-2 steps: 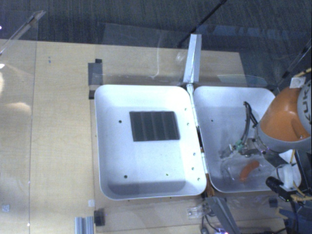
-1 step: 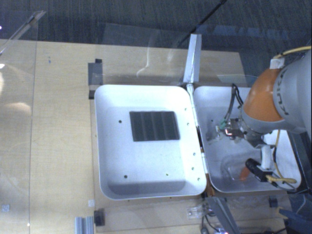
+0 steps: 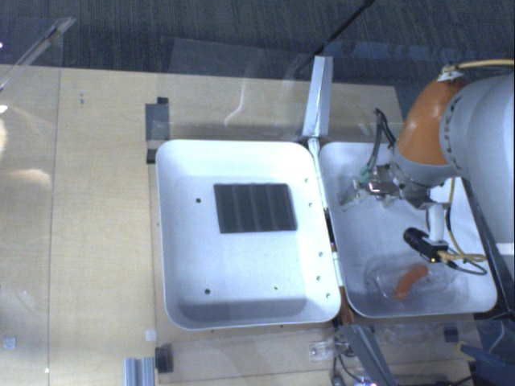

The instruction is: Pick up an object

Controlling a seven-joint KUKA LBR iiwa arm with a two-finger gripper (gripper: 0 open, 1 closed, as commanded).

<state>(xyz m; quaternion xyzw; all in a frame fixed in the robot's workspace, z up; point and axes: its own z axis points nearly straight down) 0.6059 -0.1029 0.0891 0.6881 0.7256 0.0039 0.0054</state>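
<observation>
In the camera view, the gripper (image 3: 378,187) hung over the right bin (image 3: 354,288), toward its far edge; whether it was open could not be told. The orange object (image 3: 412,279) lay near that bin's near edge. A good pick would need centring above it before descending.

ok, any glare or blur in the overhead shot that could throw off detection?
Camera view: soft overall, slightly blurred. Bright glare patch on the bench at the left edge, with faint reflections off a clear panel along the top. The left bin shades grey toward its lower wall. The orange object in the right bin sits under something clear and reads smeared.
</observation>
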